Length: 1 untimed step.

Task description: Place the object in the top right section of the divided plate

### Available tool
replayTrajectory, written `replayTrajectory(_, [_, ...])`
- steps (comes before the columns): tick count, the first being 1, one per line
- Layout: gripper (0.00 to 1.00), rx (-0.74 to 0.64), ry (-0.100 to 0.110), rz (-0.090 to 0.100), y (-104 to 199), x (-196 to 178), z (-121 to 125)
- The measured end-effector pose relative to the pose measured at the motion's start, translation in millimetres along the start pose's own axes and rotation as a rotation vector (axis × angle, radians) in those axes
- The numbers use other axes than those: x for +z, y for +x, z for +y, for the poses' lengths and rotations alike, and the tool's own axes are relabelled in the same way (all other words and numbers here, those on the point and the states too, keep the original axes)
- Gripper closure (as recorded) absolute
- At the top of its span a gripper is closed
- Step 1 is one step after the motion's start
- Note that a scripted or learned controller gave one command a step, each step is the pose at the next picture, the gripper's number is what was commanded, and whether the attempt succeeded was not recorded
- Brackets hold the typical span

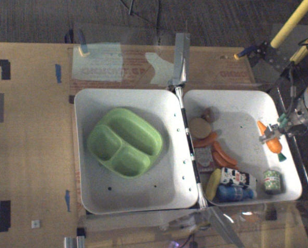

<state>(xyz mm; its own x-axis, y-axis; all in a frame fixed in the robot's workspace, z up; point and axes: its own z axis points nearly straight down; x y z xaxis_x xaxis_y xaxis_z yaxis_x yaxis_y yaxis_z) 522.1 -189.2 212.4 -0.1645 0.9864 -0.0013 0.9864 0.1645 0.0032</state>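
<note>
Carrot (274, 145) beside fingers (270, 133), right bin (247, 99), green divided plate (125, 141) apart

Grey arm (305, 110) cut off at right edge, claw (272, 132) too blurred to read its fingers; small green-labelled can (272, 181) label print too small to make out.

Setting: robotics lab test station. Evidence: plywood worktop (30, 138) marked with black tape corners (1, 68) and blue tape strips (58, 73); two white bins (92, 190) set side by side, split by a metal divider (181, 56); loose cables (138, 1) on grey carpet (50, 9) at frame top; yellow-handled clamps (293, 19) at upper right; toy food (224, 161) in the right-hand bin.
</note>
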Motion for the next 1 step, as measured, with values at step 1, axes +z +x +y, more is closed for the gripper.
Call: replayTrajectory(1, [1.0,-0.001,0.004,0.002,54.2,18.9,12.0])
